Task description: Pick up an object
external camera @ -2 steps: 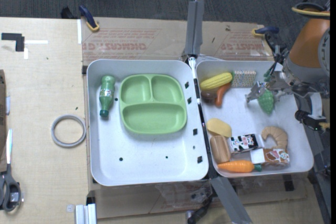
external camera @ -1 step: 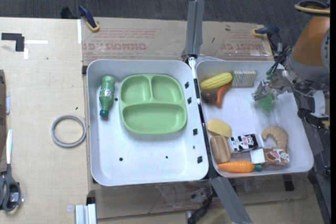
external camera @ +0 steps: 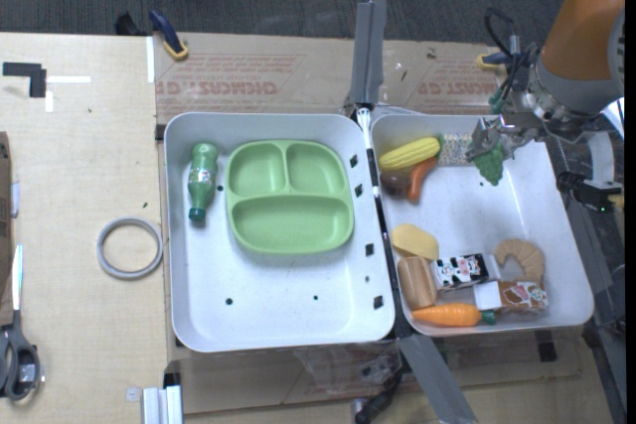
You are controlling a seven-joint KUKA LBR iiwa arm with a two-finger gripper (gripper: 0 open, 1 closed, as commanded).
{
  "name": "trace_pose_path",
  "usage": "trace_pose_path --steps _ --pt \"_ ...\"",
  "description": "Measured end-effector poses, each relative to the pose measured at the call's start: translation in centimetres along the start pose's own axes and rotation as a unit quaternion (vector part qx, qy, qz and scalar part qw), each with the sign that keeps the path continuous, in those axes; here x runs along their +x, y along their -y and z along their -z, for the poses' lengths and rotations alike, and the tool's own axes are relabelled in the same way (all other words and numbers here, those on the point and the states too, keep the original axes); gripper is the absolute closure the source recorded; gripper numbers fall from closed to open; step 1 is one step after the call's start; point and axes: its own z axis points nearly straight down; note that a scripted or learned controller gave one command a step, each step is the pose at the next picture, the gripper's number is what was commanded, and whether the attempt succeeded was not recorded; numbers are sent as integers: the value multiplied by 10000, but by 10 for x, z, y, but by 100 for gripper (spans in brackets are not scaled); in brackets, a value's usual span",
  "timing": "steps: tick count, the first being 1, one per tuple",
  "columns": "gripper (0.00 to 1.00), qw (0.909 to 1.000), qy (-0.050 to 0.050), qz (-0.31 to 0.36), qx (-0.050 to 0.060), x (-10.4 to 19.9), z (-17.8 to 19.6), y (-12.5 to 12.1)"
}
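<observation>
Nearest you in the right bin point(external camera: 556, 213) lies an orange carrot point(external camera: 445, 316) with a green tip, along the front wall; just behind it sit a tan bread-like block point(external camera: 416, 282), a small carton with a cow print point(external camera: 464, 270), a white tile point(external camera: 487, 295) and a brown printed packet point(external camera: 524, 296); its writing is too small to read; a curved tan croissant shape point(external camera: 521, 258) lies behind the packet, and a yellow rounded wedge point(external camera: 414, 239) sits by the dividing wall. In the left bin point(external camera: 278, 318) you have a smooth green divided plate point(external camera: 290, 195) with three compartments, and a green bottle point(external camera: 201, 180) lying just beside it on the left. On the tabletop point(external camera: 79, 174) left of the bins lie a grey tape ring point(external camera: 129, 246) and scissors point(external camera: 18, 357). Farther back in the right bin, a yellow corn cob point(external camera: 408, 153) lies tilted, touching an orange-red chilli-shaped piece point(external camera: 419, 178) below it. The tool point(external camera: 489, 152) hangs over the bin's far right part with a leafy green object point(external camera: 491, 166) at its tip; you cannot tell from here how far its fingers are spread or whether they grip that object. Behind the bins, brown cardboard point(external camera: 258, 79) carries mirrored red lettering, not legible.
</observation>
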Motion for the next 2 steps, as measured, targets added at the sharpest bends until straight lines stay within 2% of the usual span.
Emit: trace_pose_path --steps 1,2 --pt "100 10000 4 11 7 0 8 0" --pt "100 9998 3 180 3 3 79 -10"
